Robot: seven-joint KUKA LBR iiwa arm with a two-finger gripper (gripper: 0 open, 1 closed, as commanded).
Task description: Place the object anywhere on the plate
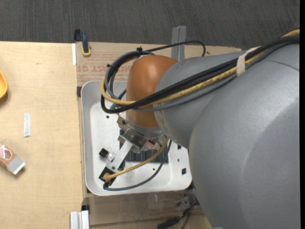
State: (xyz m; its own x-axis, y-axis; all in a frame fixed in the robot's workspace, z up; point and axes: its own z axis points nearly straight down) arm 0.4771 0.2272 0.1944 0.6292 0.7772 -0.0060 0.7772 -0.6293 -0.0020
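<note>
**Arm hangs low over the white bin, jaws hidden from view**

From where I stand I cannot tell whether the jaws are released or clenched, or whether anything sits between them. The wrist points down into the bin and its own bulk covers them. For the same reason I cannot tell where the object or the plate lies: the arm blocks most of the bin floor.

Just above the wrist is the orange band, with black cables looping round its left side. A yellow cable runs back along the grey casing toward the right.

The white bin shows its left wall and near rim, with a strip of bare floor beside the wrist.

Behind the bin lies a piece of cardboard printed in faded red letters, which are too faint for me to read. A blue clip sits at its left end, and a grey post stands behind it.

To the left, on the wooden counter, there is a small pale strip. Nearer the edge is a red-and-white packet, whose print is too small to read. Part of an orange thing pokes in at the left border
</note>
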